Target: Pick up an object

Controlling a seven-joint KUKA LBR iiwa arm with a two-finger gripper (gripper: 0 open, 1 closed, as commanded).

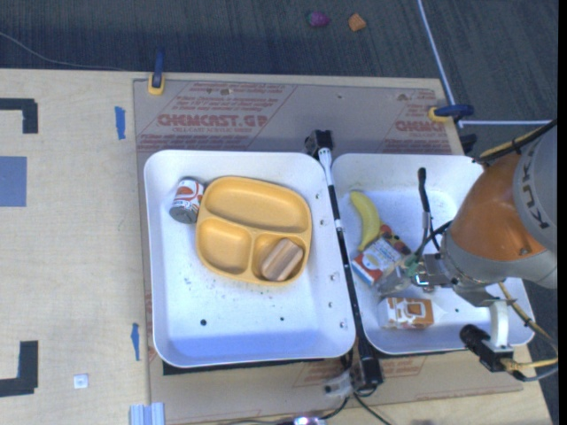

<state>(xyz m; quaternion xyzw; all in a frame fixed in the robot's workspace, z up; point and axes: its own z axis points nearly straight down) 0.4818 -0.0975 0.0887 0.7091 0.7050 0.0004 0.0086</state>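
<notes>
In the right bin [461, 177] lie a yellow banana [365, 217], a red-and-white snack packet [378, 258] and a small brown-and-white carton [408, 312]. My gripper [403, 278] reaches in from the right, low over the bin. It sits just right of the packet and just above the carton. The orange band of the arm [493, 220] hides the right part of this bin.
The left bin [239, 330] holds a yellow divided tray [252, 227] with a brown bread roll [282, 259] in its lower right compartment. A crushed red-and-white can [185, 200] lies by the tray's left edge. A black divider [337, 228] runs between the bins.
</notes>
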